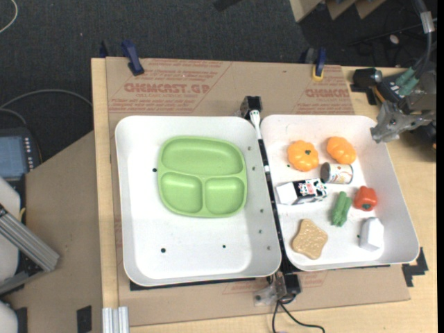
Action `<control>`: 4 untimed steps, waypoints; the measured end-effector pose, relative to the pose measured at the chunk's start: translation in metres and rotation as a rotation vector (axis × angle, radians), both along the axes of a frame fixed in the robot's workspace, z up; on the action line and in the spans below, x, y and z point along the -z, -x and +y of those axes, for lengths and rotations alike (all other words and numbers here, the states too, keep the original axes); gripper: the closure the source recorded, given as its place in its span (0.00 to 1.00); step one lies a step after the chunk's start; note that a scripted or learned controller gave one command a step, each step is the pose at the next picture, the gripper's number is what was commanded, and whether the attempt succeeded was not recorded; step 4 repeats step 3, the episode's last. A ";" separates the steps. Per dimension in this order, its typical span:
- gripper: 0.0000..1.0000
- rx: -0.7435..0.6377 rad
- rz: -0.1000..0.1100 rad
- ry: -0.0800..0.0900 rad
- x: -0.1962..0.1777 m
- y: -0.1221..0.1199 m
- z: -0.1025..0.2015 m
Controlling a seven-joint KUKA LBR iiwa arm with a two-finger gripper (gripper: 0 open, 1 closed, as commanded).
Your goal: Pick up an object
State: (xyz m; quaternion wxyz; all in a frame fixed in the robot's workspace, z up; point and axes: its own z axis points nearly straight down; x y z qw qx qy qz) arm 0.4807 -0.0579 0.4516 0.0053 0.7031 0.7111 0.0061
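Printed board point(208, 82) under the two bins: red lettering "CHEMCAST G P" along its far edge, behind the left bin point(132, 186); the last letters are uncertain, with a line of smaller red print beneath it, too small to read. A second red "CHEMCAST" mark, partly covered, stands near the far right corner behind the right bin point(395, 186). Small carton point(302, 191) in the right bin: black-and-white markings, illegible.

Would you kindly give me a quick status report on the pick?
Gripper at right bin's far right rim, holding nothing seen. Orange peppers, red pepper, toast lie untouched. Path unobstructed.
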 end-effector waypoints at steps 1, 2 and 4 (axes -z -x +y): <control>1.00 0.017 0.009 0.004 -0.027 0.001 -0.053; 1.00 0.018 0.012 0.006 -0.025 0.002 -0.117; 1.00 0.011 0.030 -0.003 0.108 0.002 -0.090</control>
